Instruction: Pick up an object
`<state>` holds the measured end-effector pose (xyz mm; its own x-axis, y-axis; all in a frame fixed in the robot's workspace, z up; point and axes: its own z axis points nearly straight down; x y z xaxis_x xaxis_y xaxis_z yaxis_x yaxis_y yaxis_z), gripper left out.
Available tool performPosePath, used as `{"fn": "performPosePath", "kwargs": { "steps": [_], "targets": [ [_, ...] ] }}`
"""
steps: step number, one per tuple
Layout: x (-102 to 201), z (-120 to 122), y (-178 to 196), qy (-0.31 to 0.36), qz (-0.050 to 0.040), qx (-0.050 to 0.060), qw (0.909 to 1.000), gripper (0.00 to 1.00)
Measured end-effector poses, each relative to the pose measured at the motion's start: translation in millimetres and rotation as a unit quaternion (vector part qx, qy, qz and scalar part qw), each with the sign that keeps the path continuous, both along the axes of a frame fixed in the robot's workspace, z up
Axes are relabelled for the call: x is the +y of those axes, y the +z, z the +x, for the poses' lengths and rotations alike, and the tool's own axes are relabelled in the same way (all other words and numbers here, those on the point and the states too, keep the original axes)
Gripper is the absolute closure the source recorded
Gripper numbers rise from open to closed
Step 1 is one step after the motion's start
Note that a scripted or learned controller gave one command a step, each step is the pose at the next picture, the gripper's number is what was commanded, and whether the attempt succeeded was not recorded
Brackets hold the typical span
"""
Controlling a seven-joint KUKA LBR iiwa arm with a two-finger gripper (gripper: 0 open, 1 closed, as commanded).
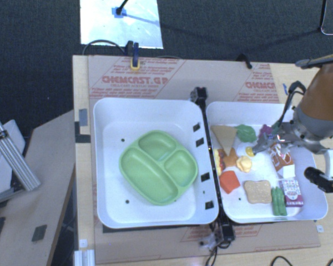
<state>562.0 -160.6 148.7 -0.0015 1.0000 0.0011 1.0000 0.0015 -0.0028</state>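
Observation:
The right bin [316, 173] holds several toy foods. Among them are a pale cheese wedge [224, 134], a green broccoli piece [245, 132], a purple piece [265, 130] and a yellow piece [245, 163]. Nearer the front lie an orange-red block [229, 180], a toast slice [258, 191], a green pod [278, 201], a small carton [291, 192] and a brown packet [281, 160]. My gripper [262, 145] is low in this bin, between the purple piece and the yellow piece, just right of the broccoli. I see nothing lifted in it.
A green divided plate [158, 167] lies in the left bin [108, 148]. A black divider with clips [206, 148] runs between the two bins. An orange star-like piece [231, 158] lies next to the divider.

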Motion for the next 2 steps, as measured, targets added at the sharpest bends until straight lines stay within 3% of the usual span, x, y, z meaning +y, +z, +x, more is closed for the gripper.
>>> {"fn": "performPosePath", "kwargs": {
  "steps": [2],
  "targets": [
    [-2.7, 7.4, -61.9, 0.000, -0.0016, -0.006, 1.0000, 0.00]
  ]
}}
